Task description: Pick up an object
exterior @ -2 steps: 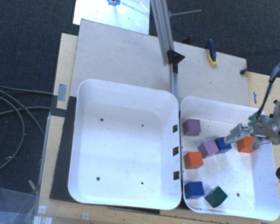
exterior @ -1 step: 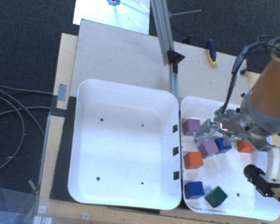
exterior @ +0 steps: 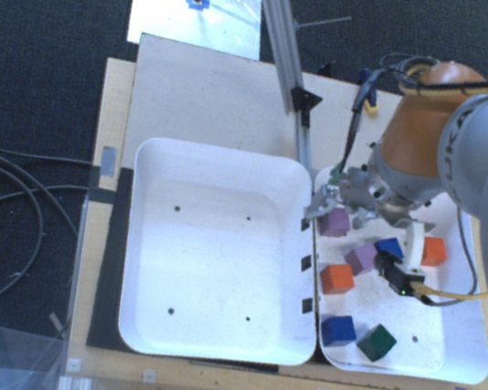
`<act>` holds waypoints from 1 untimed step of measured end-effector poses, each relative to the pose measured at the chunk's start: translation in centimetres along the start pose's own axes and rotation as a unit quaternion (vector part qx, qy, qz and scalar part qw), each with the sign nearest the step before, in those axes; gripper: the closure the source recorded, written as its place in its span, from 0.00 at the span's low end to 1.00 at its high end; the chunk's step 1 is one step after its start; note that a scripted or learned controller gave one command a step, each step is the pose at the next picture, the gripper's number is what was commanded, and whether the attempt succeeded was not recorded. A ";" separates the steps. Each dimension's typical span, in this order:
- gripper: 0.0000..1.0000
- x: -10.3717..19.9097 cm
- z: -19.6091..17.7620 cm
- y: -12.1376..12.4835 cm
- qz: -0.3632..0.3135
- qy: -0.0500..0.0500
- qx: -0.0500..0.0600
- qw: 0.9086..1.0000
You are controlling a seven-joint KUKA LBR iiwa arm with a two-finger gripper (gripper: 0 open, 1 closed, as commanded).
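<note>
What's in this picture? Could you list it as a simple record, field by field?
arm: grey with an orange band, reaching in from the right over the right bin
gripper: low, at a purple block
other blocks in right bin: second purple, two orange, two blue, dark green
left bin: white, shallow
held: nothing clearly

bins: 2 white, left bin (exterior: 215, 259) at 9 o'clock, right bin (exterior: 441, 347) at 3 o'clock | purple cubes: 2 (exterior: 336, 222) (exterior: 361, 257) | orange cubes: 2 (exterior: 337, 277) (exterior: 434, 251) | blue cubes: 2 (exterior: 338, 329) (exterior: 389, 248) | green cube: 1 (exterior: 377, 342) at 5 o'clock | total cubes: 7
</note>
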State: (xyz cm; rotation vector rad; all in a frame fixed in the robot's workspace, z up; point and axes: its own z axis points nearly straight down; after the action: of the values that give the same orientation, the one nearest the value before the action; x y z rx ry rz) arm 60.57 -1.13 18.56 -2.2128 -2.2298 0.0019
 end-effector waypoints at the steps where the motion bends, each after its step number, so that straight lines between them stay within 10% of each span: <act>1: 1.00 -0.1 -1.6 0.0 0.000 0.000 -0.003 1.000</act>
State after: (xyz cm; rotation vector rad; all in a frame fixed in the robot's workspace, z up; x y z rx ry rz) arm 60.57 -1.26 20.18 -2.2152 -2.2323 -0.0045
